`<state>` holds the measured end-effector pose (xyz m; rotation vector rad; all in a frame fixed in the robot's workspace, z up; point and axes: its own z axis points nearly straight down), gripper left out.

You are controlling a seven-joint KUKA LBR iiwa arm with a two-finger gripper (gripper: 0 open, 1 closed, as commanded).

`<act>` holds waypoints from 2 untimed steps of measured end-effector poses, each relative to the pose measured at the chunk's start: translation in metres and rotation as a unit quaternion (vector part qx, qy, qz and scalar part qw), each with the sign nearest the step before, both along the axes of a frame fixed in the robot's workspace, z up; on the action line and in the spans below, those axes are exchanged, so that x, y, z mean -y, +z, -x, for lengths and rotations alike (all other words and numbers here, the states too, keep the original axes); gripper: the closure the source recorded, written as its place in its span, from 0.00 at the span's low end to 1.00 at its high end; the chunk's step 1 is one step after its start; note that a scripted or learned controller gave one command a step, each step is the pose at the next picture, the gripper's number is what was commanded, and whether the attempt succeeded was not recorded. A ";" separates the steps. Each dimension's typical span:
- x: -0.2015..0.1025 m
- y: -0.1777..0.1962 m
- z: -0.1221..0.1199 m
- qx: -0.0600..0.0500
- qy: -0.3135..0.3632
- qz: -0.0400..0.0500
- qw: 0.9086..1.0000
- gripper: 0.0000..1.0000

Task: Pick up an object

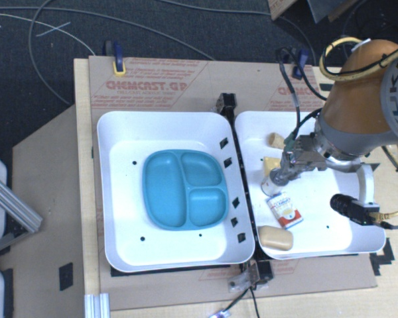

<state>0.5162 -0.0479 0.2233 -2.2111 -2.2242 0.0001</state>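
A grey KUKA arm (361, 85) w/ an orange band reaches in from the right and sets its gripper (274, 183) low in the right bin (318, 197), near that bin's left wall. Seen from above, the gripper's tip sits just over the top end of a red-and-white packet (284, 212), which lies flat at a slant in the bin's left half; whether the 2 touch cannot be told. How far the gripper is open, and whether it has hold of anything, cannot be told either. A yellow piece (271, 163) lies just beside the gripper on its far side, and a small tan piece (275, 140) sits farther back, apart from it. A beige oval lump (276, 238) rests at the bin's front edge, just below the packet. The left bin (109, 197) carries 1 blue plate (184, 189) w/ 3 compartments, approx. centred. Both bins stand side by side on a brown board (205, 85) printed w/ red lettering; a blue-and-yellow clamp (119, 61) grips its far edge.
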 end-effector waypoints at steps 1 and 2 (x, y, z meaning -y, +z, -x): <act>-0.054 -0.004 0.013 0.000 0.000 0.000 1.000 1.00; -0.110 0.004 0.005 0.003 0.001 0.001 1.000 1.00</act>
